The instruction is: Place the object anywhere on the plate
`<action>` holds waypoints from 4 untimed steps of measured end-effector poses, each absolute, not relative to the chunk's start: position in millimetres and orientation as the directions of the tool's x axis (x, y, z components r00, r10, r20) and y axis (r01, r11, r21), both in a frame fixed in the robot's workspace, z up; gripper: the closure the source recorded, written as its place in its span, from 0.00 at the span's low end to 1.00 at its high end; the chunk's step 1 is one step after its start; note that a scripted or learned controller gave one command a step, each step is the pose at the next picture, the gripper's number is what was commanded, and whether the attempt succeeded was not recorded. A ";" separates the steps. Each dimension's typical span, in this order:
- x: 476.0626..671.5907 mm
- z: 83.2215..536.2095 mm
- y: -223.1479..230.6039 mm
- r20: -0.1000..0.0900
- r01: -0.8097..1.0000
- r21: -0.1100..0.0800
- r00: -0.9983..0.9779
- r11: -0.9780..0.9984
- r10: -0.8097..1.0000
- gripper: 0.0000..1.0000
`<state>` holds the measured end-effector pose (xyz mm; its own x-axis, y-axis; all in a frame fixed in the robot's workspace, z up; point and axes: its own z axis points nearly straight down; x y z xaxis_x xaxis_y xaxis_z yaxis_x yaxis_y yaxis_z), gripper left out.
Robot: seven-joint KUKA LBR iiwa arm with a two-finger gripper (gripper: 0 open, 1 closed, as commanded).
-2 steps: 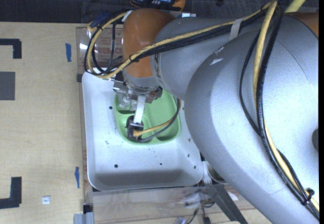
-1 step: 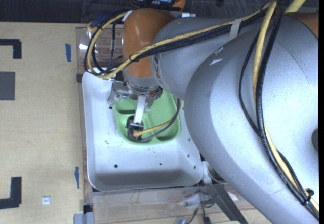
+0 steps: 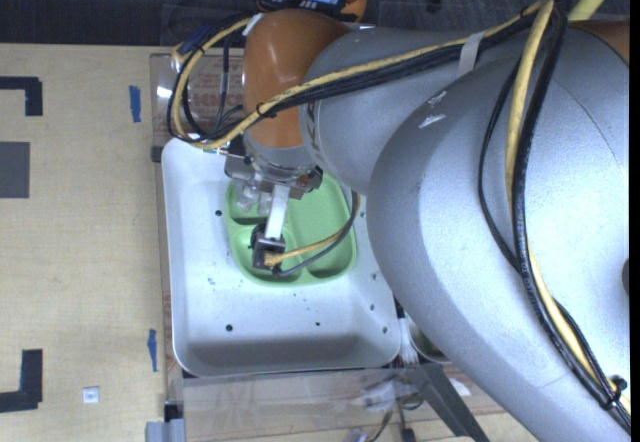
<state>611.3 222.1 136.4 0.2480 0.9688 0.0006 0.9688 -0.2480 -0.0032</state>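
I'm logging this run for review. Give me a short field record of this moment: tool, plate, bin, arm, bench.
tool: the tool hangs over the green plate
plate: lies in the white bin, partly covered by the arm
bin: shallow, dark specks on its floor
arm: grey, orange band above the wrist, reaches in from the right
bench: the bench is pale wood, with blue tape marks left of the bin
grasp: cannot tell from this view

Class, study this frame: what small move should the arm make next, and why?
Probably a short descent toward the green plate, since the gripper hangs directly over it inside the white bin; whether it carries anything, I cannot tell.
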 end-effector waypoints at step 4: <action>577.6 164.8 225.4 -0.002 0.937 -0.003 0.350 -0.350 0.937 0.00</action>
